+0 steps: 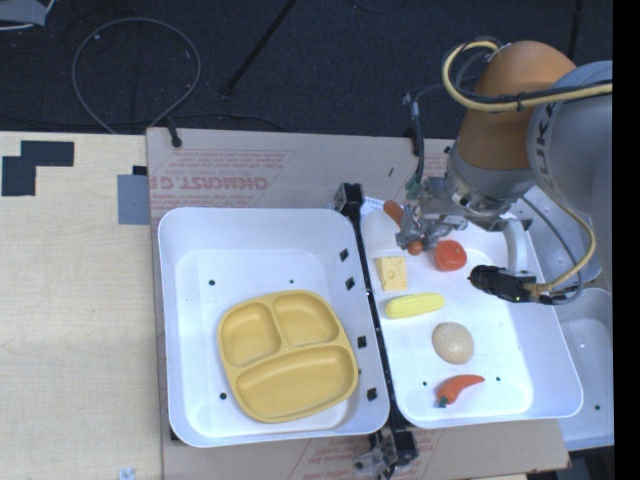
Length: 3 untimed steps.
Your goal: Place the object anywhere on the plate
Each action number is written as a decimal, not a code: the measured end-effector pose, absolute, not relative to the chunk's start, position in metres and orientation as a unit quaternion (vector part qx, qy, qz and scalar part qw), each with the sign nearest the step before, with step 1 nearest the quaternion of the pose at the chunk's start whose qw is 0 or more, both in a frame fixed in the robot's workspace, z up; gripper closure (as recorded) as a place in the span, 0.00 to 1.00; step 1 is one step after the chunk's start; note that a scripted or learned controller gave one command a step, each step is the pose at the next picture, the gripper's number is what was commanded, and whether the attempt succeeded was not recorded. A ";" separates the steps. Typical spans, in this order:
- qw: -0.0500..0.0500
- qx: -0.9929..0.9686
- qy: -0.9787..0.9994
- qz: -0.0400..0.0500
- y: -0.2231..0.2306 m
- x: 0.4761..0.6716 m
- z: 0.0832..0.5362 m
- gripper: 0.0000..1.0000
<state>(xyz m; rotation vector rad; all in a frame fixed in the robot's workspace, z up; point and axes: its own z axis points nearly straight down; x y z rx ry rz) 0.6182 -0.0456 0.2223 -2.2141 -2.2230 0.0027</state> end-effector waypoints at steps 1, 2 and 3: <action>0.003 -0.706 -0.709 0.001 0.004 0.599 0.220 1.00; 0.002 -0.705 -0.709 0.000 0.054 0.597 0.230 1.00; 0.002 -0.705 -0.709 0.001 0.098 0.594 0.230 1.00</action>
